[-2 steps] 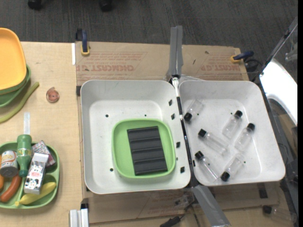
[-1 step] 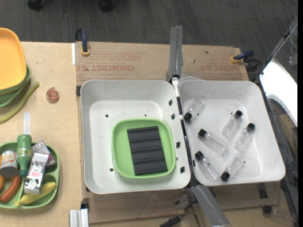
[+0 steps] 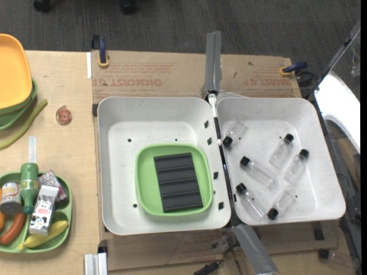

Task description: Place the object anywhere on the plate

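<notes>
Gripper state: cannot be told from the camera view; no hold on any thing is confirmed.
Approach side: the arm is taken to enter from the view's right, so the right bin (image 3: 321,125) is judged nearer than the left bin (image 3: 117,153).
Right bin contents: about six clear vials with black caps are scattered flat, e.g. one vial (image 3: 259,172) near the centre and another (image 3: 294,166) to its right; most are apart, and the axes are mixed diagonals.
Plate: a green plate (image 3: 143,179) is set in the left bin, toward its near side.
On the plate: a dark ribbed block (image 3: 178,182) is laid flat at the middle, inside the rim. Its long axis runs roughly away from the camera and its ribs run across.
Task thing: judged to be the ribbed block, already resting on the plate. If a vial is meant instead, none has been moved yet.
Key relation: the plate lies leftward across the divider (image 3: 215,125) between the bins.
Risk: vials are likely to roll.
Off-bin: a tray of toy food (image 3: 60,228) and orange dishes (image 3: 14,73) are left on the bench.
</notes>
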Action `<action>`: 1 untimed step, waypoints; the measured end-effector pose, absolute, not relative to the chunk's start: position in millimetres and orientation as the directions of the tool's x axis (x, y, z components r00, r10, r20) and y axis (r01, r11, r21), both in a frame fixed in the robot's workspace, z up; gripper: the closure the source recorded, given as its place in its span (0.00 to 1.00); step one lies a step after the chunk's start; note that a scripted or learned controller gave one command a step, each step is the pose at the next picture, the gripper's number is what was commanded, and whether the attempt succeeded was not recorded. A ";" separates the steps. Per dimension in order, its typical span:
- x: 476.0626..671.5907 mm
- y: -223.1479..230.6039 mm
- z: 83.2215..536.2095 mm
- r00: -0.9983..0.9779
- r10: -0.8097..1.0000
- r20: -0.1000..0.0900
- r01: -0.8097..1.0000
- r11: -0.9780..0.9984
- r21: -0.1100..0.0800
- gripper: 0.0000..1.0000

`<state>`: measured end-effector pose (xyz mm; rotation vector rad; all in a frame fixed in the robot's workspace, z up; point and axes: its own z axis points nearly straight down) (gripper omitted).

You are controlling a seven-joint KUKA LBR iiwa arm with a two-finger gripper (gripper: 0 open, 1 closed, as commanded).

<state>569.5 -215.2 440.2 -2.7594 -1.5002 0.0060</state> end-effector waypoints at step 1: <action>565.4 -214.6 439.5 0.637 0.771 -0.004 0.771 -0.637 -0.004 0.00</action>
